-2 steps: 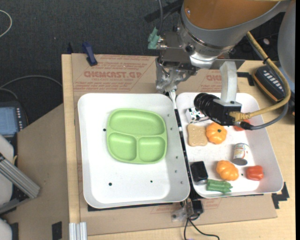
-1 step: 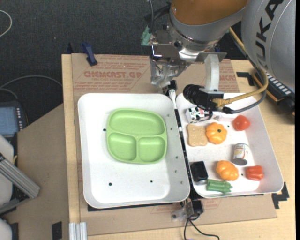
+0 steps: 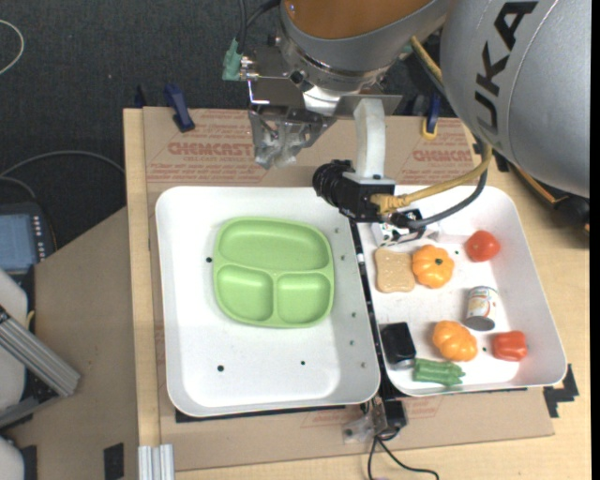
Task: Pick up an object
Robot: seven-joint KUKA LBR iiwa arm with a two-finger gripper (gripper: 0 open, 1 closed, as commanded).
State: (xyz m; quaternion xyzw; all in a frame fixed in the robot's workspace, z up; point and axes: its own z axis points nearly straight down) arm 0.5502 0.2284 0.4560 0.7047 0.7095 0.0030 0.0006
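My claw (image 3: 277, 141) hangs over the brown cardboard (image 3: 211, 139) at the far edge of the bench, beyond the back rim of the left bin (image 3: 183, 309). It sits above the printed red lettering there, clear of both bins. From this angle I cannot tell whether it is spread or clenched, and nothing can be seen in its grasp. It touches none of the objects.

My grey arm (image 3: 525, 84) comes in from the upper right, and its orange band (image 3: 352, 19) shows at the top edge, just above the claw.

The left bin holds one green divided plate (image 3: 274, 272), lying flat toward the back.

The things to pick lie in the right bin (image 3: 534, 309), well apart from my claw. A slice of toast (image 3: 394, 269) rests near the bin's left wall, touching a small orange pumpkin (image 3: 432, 266) on its right. A red tomato (image 3: 482, 246) sits farther right, toward the back. A small tin can (image 3: 480, 307) lies tilted near the middle. In front of it is a second orange pumpkin (image 3: 454, 340), with a red pepper (image 3: 509, 345) just beside it on the right. A black block (image 3: 397, 342) lies near the front left corner, and a green pod (image 3: 438, 372) lies along the front rim, close to the block and just in front of the second pumpkin.
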